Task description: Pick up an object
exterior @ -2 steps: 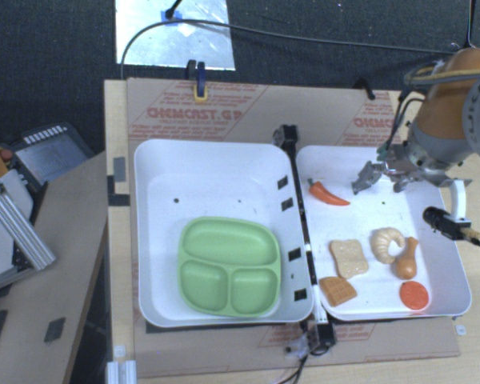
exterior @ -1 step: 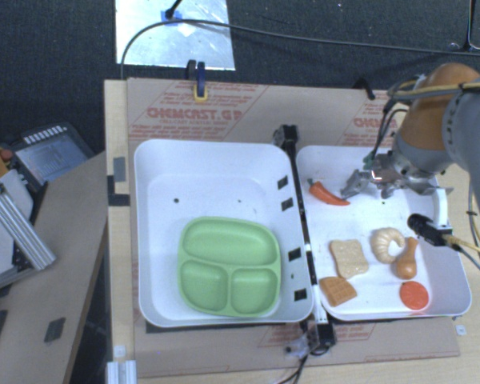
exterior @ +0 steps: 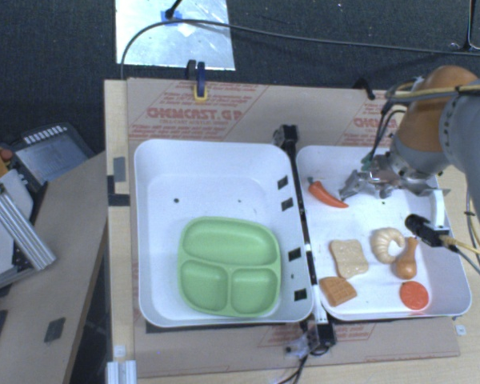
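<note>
1. Nearest to you, along the front of the right bin (exterior: 464, 294), lie a cracker (exterior: 337, 290) and a red disc (exterior: 415, 295). Both are flat and thin, so they give poor purchase from above.
2. Just behind them sit a bread slice (exterior: 349, 257), a roll (exterior: 386, 242) and a drumstick (exterior: 406, 258). The roll and drumstick touch, so taking either may drag the other.
3. Further back is your likeliest target, the pepper (exterior: 328, 194). It lies alone on bare floor near the bin's left wall. Judge it light, stiff and probably smooth. Take it across the thick middle, not the tapered tip, where it may squirt out.
4. Just beside the pepper, toward the arm's side, is the gripper (exterior: 370, 181). Nothing shows in its grasp, and you cannot tell whether it is spread or closed.
5. In the left bin (exterior: 156, 238) a green tray (exterior: 228, 264) rests, well apart from all this.
</note>
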Robot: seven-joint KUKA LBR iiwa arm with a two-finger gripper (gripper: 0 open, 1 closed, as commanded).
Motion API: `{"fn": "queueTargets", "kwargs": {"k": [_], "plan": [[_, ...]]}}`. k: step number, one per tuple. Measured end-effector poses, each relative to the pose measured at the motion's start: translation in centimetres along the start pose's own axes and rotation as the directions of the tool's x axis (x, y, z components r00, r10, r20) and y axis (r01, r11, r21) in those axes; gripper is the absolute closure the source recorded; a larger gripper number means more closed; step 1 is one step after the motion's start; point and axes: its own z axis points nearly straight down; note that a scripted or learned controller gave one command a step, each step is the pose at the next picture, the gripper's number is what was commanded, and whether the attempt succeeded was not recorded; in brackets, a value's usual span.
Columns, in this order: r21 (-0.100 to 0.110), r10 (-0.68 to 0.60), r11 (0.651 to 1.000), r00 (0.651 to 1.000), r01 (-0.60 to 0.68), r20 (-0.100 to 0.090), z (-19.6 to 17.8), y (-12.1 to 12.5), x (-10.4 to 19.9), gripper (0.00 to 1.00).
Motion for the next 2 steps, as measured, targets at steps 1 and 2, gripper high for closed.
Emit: {"fn": "queueTargets", "kwargs": {"k": [1, 2], "plan": [[-0.001, -0.002, 1.0, 1.0, 0.002, 0.0, -1.1, 0.0, 0.0, 1.0], [0.0, 0.001, 1.0, 1.0, -0.001, -0.002, -5.5, 0.5, 0.1, 1.0]]}}
